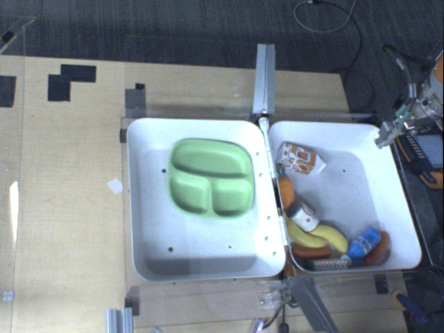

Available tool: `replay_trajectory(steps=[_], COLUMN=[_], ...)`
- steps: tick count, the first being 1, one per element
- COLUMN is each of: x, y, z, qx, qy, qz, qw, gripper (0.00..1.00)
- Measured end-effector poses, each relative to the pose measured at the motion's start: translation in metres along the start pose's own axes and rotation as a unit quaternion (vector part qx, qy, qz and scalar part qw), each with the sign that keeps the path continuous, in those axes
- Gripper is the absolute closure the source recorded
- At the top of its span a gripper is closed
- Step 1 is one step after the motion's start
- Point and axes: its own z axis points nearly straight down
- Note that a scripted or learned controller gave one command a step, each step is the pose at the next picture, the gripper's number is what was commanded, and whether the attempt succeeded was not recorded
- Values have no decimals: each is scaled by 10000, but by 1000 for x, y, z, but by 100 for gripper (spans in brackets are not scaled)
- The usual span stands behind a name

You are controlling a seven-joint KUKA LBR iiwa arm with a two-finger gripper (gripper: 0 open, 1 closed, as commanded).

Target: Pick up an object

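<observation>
While the gripper (pixel 409 120) hovered at the right bin's (pixel 347 139) far right corner, its grasp impossible to judge, the objects lay down-left of it: a banana (pixel 326 237) lying left to right along the near wall, and a carton (pixel 300 159) by the divider. A green tray (pixel 211 177) filled the left bin (pixel 142 207).

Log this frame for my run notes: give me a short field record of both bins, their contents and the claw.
left bin: holds a green divided tray, lying flat
right bin: small items clustered along its left wall and near edge
items: white-and-orange packet, carrot, banana, blue bottle
claw: over the right bin's far right corner, above the rim
claw contact: touching none of the items
claw fingers: cannot tell
</observation>
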Motion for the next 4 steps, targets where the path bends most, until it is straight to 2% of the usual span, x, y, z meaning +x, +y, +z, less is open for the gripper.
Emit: replay_trajectory(steps=[1,2,3,4], x=[0,12,5,6], y=[0,44,49,52], z=[0,148,82,69], qx=[2,-3,1,-34], qy=[1,0,5,-18], qz=[-1,269,285,250], qw=[10000,9996,9996,9997], gripper=[0,0,0,100])
